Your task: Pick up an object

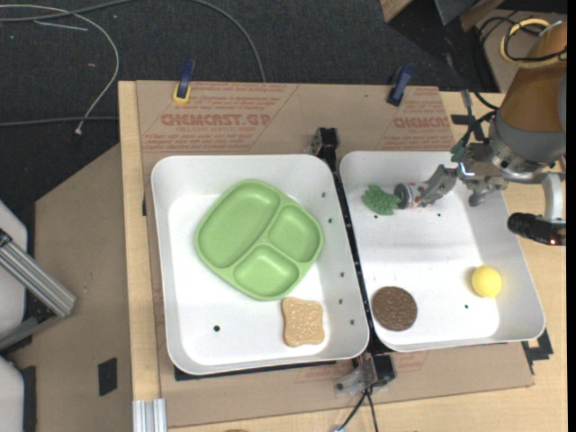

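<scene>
My fingers (416,194): bare grey metal, dull sheen. Wrist housing behind them is matt grey, orange band (533,97) above looks smooth painted or plastic. Both bins, left (180,241) and right (441,241), are white plastic, smooth, slight gloss. Divided plate (259,238): light green plastic, smooth, satin. Toast slice (303,321): tan, grainy, matt, looks like toy foam or plastic. Round brown disc (394,307): dark, speckled, rough-looking. Yellow ball (487,282): smooth, matt. Green leafy piece (380,200): bumpy, plastic-looking. Counter (234,115) under bins: flat brown cardboard, matt, red print. Blue clamps (185,79) on its far edge: plastic-looking. Floor (108,25): dark carpet, coarse.
</scene>
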`<state>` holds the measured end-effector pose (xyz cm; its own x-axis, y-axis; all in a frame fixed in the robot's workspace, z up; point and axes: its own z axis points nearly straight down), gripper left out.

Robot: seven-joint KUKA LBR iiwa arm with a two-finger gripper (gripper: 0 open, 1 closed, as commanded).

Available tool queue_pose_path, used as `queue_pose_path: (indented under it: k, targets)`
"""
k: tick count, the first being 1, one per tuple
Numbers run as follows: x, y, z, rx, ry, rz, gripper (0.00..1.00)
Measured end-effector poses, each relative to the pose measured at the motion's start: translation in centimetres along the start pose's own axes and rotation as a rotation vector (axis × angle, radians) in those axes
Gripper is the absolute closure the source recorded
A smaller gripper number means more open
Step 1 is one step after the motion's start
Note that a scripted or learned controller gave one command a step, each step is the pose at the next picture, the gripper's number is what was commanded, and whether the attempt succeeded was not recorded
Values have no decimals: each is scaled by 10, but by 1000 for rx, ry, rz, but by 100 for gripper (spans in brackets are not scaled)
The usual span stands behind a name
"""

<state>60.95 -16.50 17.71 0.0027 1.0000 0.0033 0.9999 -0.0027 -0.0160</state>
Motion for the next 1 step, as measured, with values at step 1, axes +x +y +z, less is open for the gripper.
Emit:
queue_pose_path:
  k: [1]
  targets:
    - [0, 3, -9, -15, -3, -3, 0]
